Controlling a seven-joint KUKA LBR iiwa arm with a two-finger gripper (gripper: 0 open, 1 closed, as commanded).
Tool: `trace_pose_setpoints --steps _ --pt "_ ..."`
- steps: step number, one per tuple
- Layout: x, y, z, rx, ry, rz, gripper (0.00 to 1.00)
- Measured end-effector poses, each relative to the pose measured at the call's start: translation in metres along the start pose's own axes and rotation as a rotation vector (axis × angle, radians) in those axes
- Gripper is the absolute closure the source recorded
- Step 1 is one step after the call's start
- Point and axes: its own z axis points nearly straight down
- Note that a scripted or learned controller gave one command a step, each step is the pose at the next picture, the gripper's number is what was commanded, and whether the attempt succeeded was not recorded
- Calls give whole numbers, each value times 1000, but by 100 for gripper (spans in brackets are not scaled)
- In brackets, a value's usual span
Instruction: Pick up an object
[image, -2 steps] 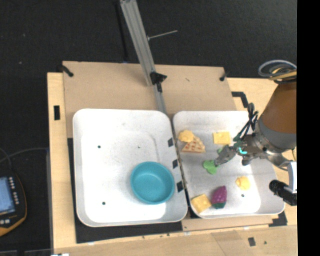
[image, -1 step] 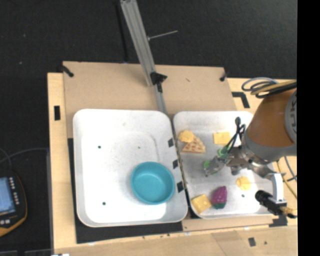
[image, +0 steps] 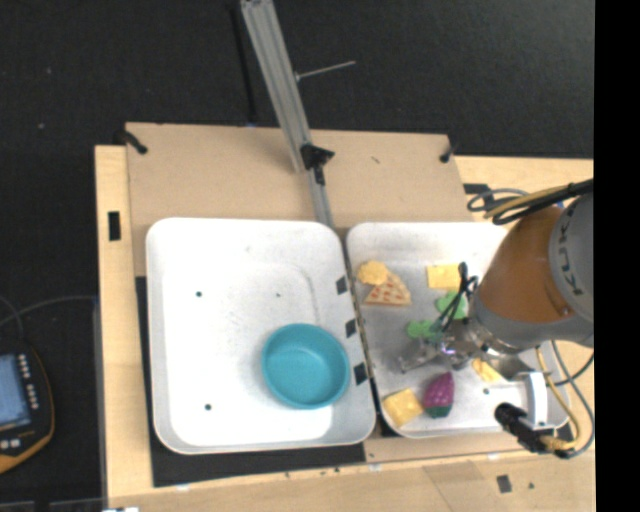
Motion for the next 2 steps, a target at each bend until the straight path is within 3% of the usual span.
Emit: trace_pose_setpoints --steps 1,2 --pt "-1 0 14 -5 -1 0 0" --pt "-1 2 3 -10 0 5 100"
